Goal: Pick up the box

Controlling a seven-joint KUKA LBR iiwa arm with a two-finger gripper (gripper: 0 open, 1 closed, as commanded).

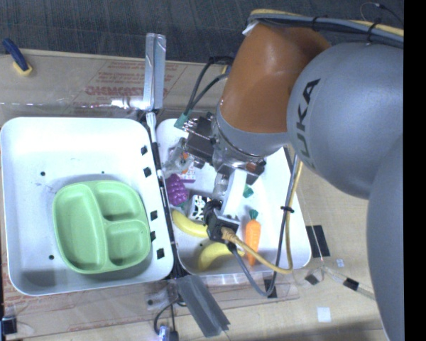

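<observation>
Box (199,206), small, speckled, between knobbly grapes (176,189), curved banana (188,226).

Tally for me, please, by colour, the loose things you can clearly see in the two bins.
Green: 1, divided tray
Purple: 1, grapes
Yellow: 2, bananas
Orange: 1, carrot
Black-and-white: 1, box
Teal bits: unclear, not counted
Total: 6

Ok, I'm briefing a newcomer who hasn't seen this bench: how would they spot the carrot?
Take the bin on the view's right, the one crowded with food. Near its front edge, just right of the bananas, lies the carrot. It is the only orange thing there; the bananas beside it are yellow.
</observation>
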